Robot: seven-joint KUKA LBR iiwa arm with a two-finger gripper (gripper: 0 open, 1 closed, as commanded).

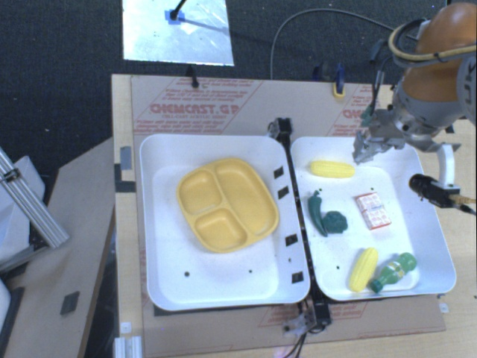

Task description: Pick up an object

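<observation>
The gripper [367, 151] is poised at the right bin's [428, 222] one o'clock edge — nothing is seen in it, and its opening cannot be judged. The nearest candidate, a yellow corn cob [332, 170], lies just beside it, at nine o'clock — presumably the target.

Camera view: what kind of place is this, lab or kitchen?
Likely a robot lab test bench, not a kitchen. Two white bins sit on a board; toy food such as a corn cob and a yellow divided tray serve as pick objects; the arm's gripper hangs above.
</observation>
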